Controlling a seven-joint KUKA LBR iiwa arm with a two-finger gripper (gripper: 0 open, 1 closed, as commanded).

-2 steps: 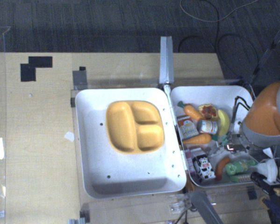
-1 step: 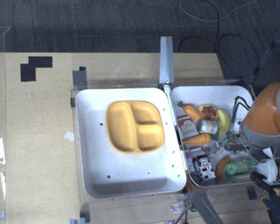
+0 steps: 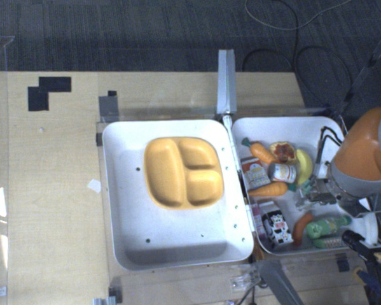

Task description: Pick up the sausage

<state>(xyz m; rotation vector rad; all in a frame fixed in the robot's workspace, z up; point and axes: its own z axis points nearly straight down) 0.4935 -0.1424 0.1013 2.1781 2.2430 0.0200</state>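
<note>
Yellow tray [image 3: 182, 171] in a white bin [image 3: 126, 203]; orange carrots [image 3: 262, 152], yellow banana [image 3: 304, 164], reddish-orange sausage [image 3: 302, 226], green bottle [image 3: 327, 227], black-and-white cow-patterned carton [image 3: 278, 227].

a yellow divided tray [image 3: 182, 171] sits in the left bin [image 3: 126, 203]. the right bin [image 3: 265, 122] holds two carrots [image 3: 262, 152] [image 3: 269, 190], a banana [image 3: 304, 164], a small can [image 3: 282, 172], a cow-patterned carton [image 3: 278, 227] and a green bottle [image 3: 325, 226]. black cables [image 3: 285, 16] trail over the dark floor behind the bench.
</note>
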